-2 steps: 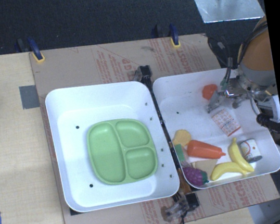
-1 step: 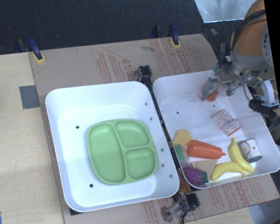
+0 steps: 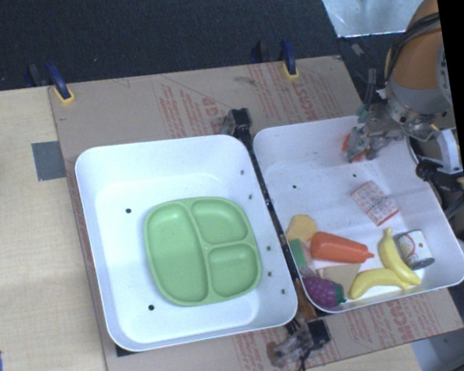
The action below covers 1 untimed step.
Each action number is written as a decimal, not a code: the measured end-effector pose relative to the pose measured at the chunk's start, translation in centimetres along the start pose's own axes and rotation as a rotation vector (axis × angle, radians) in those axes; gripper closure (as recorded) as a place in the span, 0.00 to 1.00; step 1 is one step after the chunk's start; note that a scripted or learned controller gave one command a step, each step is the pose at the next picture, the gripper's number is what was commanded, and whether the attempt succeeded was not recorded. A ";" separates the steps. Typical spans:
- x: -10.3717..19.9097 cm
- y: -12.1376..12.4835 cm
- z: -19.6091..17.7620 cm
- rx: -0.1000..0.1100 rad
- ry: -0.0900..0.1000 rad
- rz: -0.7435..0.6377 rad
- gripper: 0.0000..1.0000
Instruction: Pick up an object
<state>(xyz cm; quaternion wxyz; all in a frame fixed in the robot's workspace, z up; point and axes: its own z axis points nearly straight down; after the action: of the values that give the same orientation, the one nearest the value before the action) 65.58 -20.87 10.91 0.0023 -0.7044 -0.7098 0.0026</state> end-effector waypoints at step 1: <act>-0.3 -6.9 1.8 -0.004 -0.001 0.003 1.00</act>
<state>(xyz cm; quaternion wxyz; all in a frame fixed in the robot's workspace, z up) 58.71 -21.20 9.20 0.0007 -0.7055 -0.7087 0.0014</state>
